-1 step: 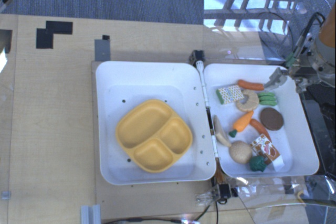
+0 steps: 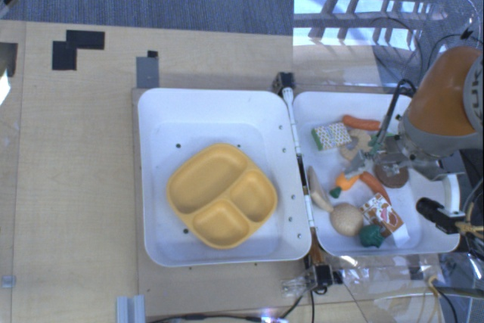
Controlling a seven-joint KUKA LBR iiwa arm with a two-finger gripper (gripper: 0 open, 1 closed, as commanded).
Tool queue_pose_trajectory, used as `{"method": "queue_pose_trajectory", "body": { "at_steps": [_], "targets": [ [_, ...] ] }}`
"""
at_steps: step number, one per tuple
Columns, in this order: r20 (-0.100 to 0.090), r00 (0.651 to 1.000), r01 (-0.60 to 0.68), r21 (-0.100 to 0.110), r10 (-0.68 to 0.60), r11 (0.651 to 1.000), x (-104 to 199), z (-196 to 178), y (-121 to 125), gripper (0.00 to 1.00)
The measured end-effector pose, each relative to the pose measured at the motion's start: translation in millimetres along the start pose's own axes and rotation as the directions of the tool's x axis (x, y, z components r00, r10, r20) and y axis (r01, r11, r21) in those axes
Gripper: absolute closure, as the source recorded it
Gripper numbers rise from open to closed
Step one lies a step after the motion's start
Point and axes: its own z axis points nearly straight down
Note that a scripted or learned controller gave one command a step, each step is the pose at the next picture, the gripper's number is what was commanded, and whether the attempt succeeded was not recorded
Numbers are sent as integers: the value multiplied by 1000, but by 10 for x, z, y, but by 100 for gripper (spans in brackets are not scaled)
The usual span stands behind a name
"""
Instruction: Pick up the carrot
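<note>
- The bench (image 2: 76, 185) carries 2 white bins side by side.
- The left bin (image 2: 162, 125) holds a yellow tray (image 2: 221, 195) with 3 compartments, set at an angle near the bin's middle.
- The right bin (image 2: 431, 238) holds a cluster of toy foods.
- The carrot (image 2: 372, 183) lies near the middle of the right bin, slanting down to the right; a small orange piece (image 2: 345, 181) with a green tip lies just to its left.
- The arm (image 2: 446, 98) reaches in from the right over the right bin, its orange band uppermost in the view.
- The gripper (image 2: 376, 155) sits low over the bin just above the carrot's upper end; I cannot tell how its jaws stand, and nothing can be seen between them.
- A brown round piece (image 2: 392, 176) lies just right of the carrot, partly under the gripper.
- An orange-red sausage-like piece (image 2: 361, 122) lies near the far wall of the right bin.
- A green-patterned box (image 2: 331, 136) sits left of that piece, tilted.
- A pale banana-like piece (image 2: 318, 191) lies along the bin's left side.
- A beige round piece (image 2: 347, 219) rests toward the near wall.
- A red and white carton (image 2: 383, 214) lies right of the round piece, with a dark green piece (image 2: 370, 237) just below it.
</note>
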Motion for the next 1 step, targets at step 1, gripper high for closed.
{"method": "queue_pose_trajectory", "body": {
  "at_steps": [1],
  "targets": [
    [7,997,74,-18,-74,997,205,509,264,0]
  ]
}}
